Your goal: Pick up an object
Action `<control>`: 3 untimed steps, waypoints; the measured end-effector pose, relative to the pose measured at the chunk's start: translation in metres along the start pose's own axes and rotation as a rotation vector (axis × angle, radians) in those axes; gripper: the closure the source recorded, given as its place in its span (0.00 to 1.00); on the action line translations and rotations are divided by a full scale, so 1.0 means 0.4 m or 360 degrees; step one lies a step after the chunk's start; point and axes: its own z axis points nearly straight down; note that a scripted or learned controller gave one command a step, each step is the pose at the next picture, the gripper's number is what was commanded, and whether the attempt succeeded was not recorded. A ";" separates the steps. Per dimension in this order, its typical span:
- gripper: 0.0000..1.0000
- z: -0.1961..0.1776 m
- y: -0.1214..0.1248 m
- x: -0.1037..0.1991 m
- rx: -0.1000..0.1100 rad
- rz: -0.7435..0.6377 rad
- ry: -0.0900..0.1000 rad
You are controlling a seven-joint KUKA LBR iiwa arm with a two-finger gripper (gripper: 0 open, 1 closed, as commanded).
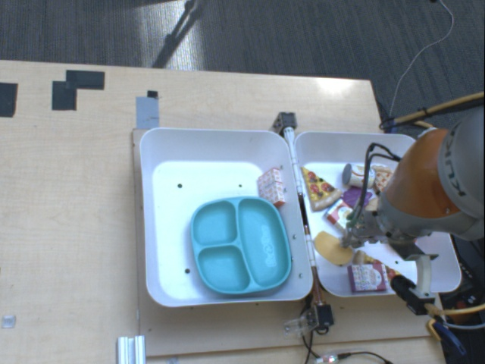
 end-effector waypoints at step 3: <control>0.00 -0.026 0.003 0.002 -0.0004 -0.0004 0.0001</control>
